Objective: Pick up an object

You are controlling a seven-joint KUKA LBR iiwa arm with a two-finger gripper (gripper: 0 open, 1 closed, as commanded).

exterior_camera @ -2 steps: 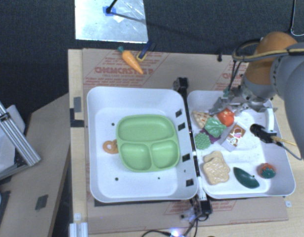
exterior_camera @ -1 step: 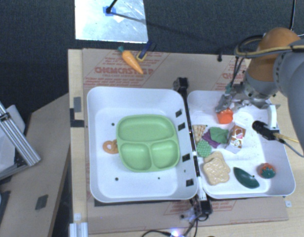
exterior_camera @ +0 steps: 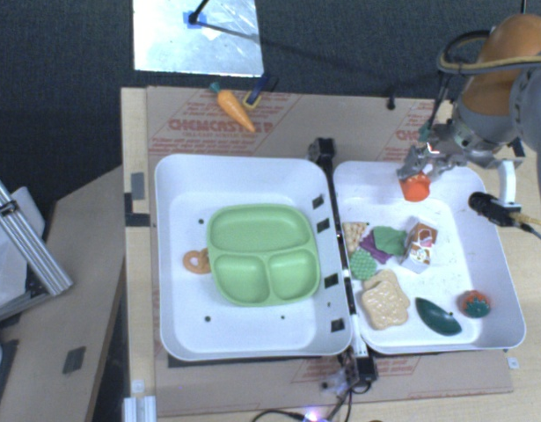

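Arm [exterior_camera: 508, 77] cut off at the right edge, orange band topmost, grey wrist sloping down and left to the claw [exterior_camera: 421, 167]. Claw fingers small, blurred and bunched over an orange-red object [exterior_camera: 416, 188]; cannot tell how far apart, nor whether anything sits between them. Orange-red object just below the claw, touching or nearly so, over the back part of the right bin [exterior_camera: 503, 275]; too small and too rounded from here to give a long axis or a heading.

Farther below the claw in the same bin: a green cloth-like piece [exterior_camera: 389, 238] beside a small house-shaped box [exterior_camera: 420, 244], a tan flower-shaped piece [exterior_camera: 384, 301], a dark green leaf-shaped thing [exterior_camera: 438, 316] lying slantwise, and a round orange-and-green thing [exterior_camera: 474, 303] near the front right corner. Fine detail on all of these hard to make out.

Well to the left of the claw, in the left bin [exterior_camera: 178, 236]: a green divided tray [exterior_camera: 263, 253], with a brown pretzel [exterior_camera: 197, 261] just beside its left rim. Up and left of the claw, on the table [exterior_camera: 367, 117] behind the bins, a toy carrot [exterior_camera: 234, 109] lying slantwise, leafy end up-left.
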